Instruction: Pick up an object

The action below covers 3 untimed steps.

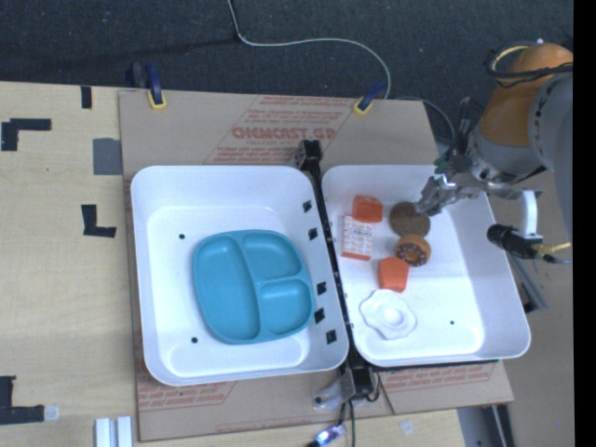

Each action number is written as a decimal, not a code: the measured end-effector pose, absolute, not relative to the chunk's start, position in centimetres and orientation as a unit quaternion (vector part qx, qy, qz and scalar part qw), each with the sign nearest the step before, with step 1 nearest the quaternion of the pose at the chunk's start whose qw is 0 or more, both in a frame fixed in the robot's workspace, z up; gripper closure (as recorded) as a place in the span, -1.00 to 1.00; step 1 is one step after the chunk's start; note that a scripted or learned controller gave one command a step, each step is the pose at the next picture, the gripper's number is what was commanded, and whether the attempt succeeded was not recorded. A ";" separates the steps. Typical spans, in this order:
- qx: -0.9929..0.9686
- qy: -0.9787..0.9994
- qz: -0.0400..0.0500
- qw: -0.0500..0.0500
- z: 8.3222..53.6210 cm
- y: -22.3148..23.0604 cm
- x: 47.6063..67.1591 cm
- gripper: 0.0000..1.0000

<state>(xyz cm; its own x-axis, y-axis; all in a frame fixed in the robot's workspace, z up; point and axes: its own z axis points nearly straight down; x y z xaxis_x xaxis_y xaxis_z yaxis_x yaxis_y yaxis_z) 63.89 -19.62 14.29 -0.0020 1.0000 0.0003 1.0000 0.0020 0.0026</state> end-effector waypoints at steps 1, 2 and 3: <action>0.707 0.708 0.001 0.002 20.6 -19.9 64.0 1.00; 0.707 0.708 0.000 0.000 21.5 -19.8 64.0 1.00; 0.706 0.708 -0.001 -0.001 22.1 -15.1 61.6 1.00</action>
